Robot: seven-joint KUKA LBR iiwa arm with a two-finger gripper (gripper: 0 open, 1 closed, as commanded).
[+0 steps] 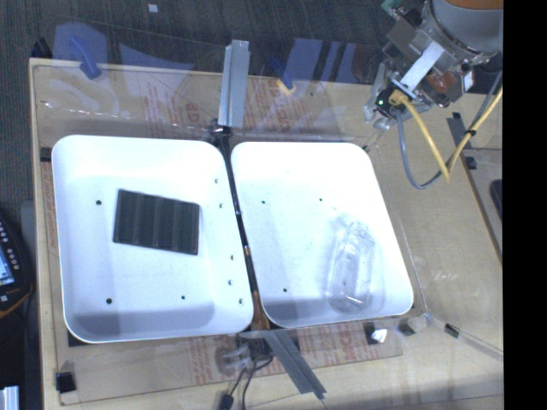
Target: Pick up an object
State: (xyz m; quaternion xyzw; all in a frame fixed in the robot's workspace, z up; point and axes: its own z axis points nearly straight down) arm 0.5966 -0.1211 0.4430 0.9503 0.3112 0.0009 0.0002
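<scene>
Clear plastic bottle (350,265) lies in the right bin (291,165), well below the end effector (382,109), whose opening I cannot tell.

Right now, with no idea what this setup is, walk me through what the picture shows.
This is one picture, taken by a fixed camera above a bench, looking down at a slant. The machine is a robot arm, grey with an orange band, reaching in from the upper right. At its end sits its tool, the part meant for grasping, hovering past the far right corner of the right bin, not over either object. I cannot tell whether it is open or shut, and nothing is visibly held. Two shallow white bins lie side by side. The left bin contains a flat dark ribbed rectangle. The right bin contains a clear plastic bottle lying on its side.
</scene>
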